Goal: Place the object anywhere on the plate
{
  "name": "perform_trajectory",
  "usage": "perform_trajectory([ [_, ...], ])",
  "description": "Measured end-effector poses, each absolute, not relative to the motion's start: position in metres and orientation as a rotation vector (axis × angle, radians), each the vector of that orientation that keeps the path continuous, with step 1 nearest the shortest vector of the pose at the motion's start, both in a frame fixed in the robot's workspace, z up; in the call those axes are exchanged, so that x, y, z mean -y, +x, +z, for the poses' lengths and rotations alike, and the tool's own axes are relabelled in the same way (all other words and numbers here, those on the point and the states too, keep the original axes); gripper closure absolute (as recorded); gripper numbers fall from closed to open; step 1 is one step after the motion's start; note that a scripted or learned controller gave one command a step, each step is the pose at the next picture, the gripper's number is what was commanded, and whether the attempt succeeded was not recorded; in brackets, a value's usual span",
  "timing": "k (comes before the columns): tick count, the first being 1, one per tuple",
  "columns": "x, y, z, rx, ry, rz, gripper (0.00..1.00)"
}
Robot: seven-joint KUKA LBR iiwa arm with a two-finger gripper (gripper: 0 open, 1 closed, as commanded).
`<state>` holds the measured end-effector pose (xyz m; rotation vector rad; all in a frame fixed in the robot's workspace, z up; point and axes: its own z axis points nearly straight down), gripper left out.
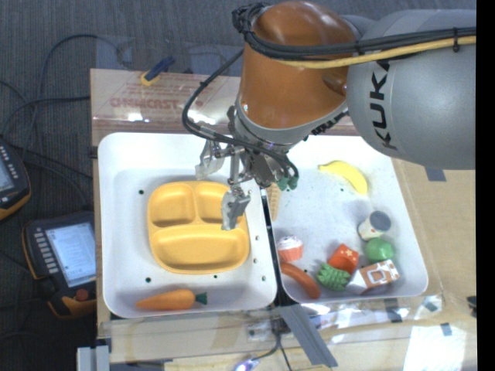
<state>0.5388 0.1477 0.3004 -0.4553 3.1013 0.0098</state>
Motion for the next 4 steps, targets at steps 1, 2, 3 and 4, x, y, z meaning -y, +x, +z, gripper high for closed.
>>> perform_trajectory([
  [1, -0.148, 0.540, 0.310, -3.099, -0.453, 0.012, 1.00],
  [2, -0.148, 0.540, 0.310, -3.099, -0.453, 0.013, 0.00],
  [3, -0.148, 0.541, 0.319, -3.097, -0.451, 0.015, 1.00],
  [4, -0.175, 0.501, 0.311, -2.982, -0.981, 0.003, 1.00],
])
